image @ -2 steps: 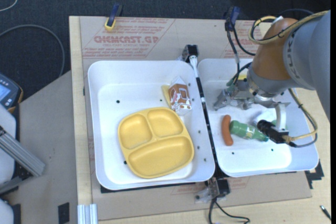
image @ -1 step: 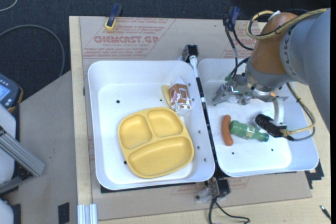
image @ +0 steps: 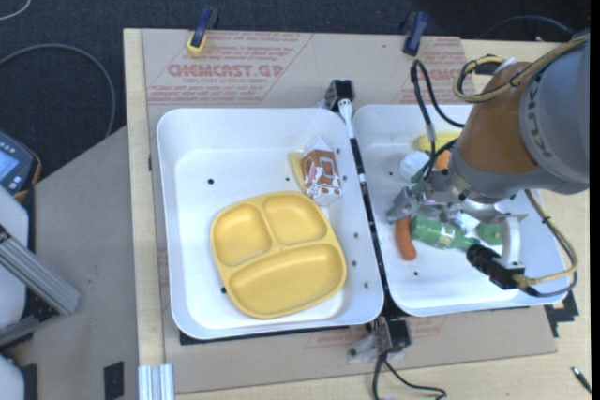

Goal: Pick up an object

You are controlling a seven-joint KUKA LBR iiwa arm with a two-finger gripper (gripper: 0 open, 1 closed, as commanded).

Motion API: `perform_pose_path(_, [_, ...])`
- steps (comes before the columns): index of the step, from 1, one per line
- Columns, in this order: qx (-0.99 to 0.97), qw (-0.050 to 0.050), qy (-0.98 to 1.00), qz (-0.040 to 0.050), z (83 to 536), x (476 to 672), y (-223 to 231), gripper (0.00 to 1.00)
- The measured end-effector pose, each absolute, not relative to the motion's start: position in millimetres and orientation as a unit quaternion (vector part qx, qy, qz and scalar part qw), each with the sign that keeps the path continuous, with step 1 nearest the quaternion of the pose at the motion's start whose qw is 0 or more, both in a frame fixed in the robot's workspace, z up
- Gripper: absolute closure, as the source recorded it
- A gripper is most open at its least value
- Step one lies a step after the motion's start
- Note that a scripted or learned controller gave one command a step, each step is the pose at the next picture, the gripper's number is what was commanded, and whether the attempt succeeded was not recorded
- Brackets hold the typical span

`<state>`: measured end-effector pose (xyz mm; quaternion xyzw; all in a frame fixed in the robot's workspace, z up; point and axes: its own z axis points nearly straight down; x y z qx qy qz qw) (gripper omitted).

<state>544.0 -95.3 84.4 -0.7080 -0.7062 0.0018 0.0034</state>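
1. The yellow tray lies flat in the left bin, so it cannot slide off the worktop.
2. A small snack packet leans just behind the yellow tray, touching its back rim.
3. Right of the yellow tray, in the right bin, lies an orange carrot toy.
4. A green bottle lies on its side next to the carrot, farther right of the tray. It looks easy to grab.
5. The tool hangs low over the bottle and carrot, likely picking one. I cannot tell if it is clenched or loose.
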Motion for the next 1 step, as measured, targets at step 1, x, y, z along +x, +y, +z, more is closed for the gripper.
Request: perform_pose_path(1, [-0.708,0.000,-0.707,-0.0002,95.0,547.4,-95.1,1.00])
